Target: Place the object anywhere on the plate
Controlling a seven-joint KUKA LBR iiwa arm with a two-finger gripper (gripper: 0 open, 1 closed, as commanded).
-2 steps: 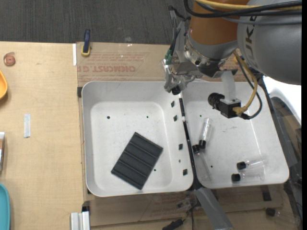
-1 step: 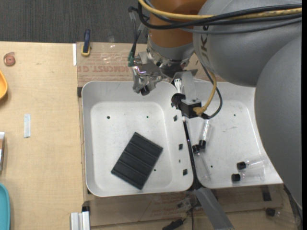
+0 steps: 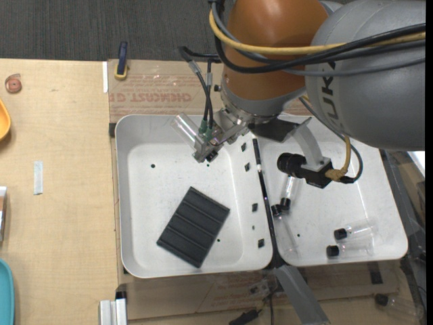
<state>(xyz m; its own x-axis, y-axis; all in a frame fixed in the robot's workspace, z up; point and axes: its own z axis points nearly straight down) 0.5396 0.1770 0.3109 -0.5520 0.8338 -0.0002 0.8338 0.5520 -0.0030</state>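
In the camera view, your gripper (image 3: 205,151) is hovering over the left white bin (image 3: 135,181), and I cannot tell how its jaws are standing. Below the jaws, well apart, the flat black ribbed rectangular plate (image 3: 194,226) is lying on the bin floor; it is looking stiff and light, so you are best pinching across its narrow width.

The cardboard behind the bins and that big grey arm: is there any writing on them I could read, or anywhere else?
Cardboard sheet: red print, seen upside down; the large line seems to read "CHEMICALS", not certain; the smaller lines are too blurred to read.
Grey arm: dark letters at, cut off by the orange band; only "U" and "K" can be made out.
Nothing else is legible.
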